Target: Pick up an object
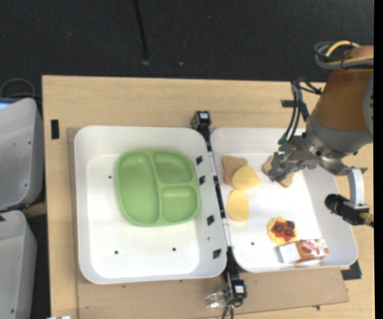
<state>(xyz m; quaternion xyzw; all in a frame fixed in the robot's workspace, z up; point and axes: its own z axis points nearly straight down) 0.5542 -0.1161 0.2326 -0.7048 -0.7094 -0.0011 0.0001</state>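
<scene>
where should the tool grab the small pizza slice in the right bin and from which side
Grip the pizza slice across its two straight edges, coming straight down from above. It lies flat on the right bin's floor, clear of the yellow piece, though the packet sits close below it.

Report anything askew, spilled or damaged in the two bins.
Nothing stands out. The green divided plate lies flat in the left bin; the food pieces lie loose in the right bin, the gripper low among them.
</scene>
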